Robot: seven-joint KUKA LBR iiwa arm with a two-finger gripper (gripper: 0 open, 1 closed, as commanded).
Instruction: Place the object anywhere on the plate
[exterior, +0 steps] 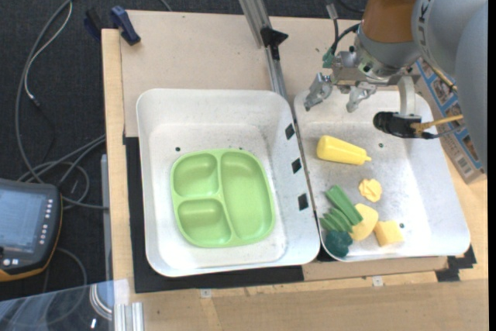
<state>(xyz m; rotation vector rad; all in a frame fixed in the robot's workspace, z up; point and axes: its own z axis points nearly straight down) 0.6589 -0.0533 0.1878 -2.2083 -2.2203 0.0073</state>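
A light green plate [223, 198] with three compartments lies in the left bin [155, 120]. In the right bin [434, 190] lie a yellow corn-like piece [341, 150], a small yellow shell-shaped piece [370, 189], a green pod [342, 205] over a dark green piece [337, 243], a yellow rounded piece [365, 224] and a yellow-orange block [388, 232]. My gripper [335, 97] hangs over the far left part of the right bin, above and behind the corn-like piece. Its fingers are spread apart with nothing between them.
A metal post [252, 8] slants down to the divide between the bins. Black clips [295, 164] sit on the bins' shared edge. A blue clamp [124, 23] rests at the bench's far left corner. Cables and a pendant [27, 225] lie on the floor to the left.
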